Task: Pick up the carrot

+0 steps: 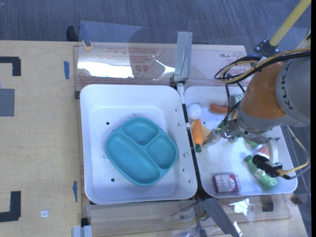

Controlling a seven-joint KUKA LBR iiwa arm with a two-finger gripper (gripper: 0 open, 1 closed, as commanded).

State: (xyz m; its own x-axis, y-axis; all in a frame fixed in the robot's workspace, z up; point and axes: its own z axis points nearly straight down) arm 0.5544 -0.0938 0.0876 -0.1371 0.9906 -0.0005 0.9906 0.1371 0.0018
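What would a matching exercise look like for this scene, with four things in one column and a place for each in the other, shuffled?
Things:
1. carrot
2. teal divided plate
3. red packet
4. green bottle

Places:
A. right bin, near edge
B. inside the left bin
C. right bin, against its left wall
D. right bin, right side, below the arm

Pairs: 1-C, 2-B, 3-A, 4-D

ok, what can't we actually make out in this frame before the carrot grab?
- Gripper: small and blurred beside the carrot; contact with it can't be judged in the camera view.
- Right bin: its middle and right side are covered by the arm.
- Green bottle: crossed by a black and yellow cable.
- Red packet: label too small to read.
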